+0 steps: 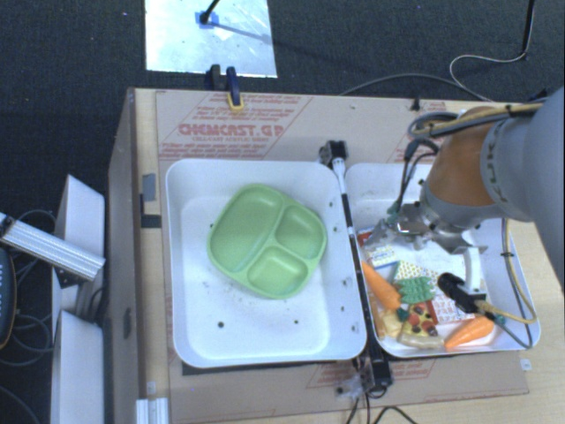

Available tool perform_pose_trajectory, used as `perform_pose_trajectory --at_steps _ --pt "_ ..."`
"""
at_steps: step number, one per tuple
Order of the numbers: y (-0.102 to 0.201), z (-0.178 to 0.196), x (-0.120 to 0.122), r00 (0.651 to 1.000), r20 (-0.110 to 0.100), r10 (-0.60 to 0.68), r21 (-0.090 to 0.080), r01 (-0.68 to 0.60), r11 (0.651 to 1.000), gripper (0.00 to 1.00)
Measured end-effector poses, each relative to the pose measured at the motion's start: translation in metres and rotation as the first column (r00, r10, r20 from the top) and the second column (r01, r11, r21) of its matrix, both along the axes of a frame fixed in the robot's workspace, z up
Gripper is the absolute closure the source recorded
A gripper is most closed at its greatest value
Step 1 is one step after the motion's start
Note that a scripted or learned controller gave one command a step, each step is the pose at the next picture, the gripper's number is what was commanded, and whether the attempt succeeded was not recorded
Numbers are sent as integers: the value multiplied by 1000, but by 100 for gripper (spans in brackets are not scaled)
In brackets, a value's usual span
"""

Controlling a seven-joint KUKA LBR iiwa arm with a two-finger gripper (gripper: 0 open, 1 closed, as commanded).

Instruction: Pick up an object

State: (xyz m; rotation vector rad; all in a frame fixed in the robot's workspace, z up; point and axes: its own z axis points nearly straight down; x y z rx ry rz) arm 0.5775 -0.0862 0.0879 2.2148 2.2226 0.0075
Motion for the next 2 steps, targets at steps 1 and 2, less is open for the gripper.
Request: perform_pose_trajectory --at_steps 1,2 --pt "-32 2 95 1000 9 1 -3 -1 1000 0" --pt "-3 2 70 1000 8 2 -3 -2 1000 0"
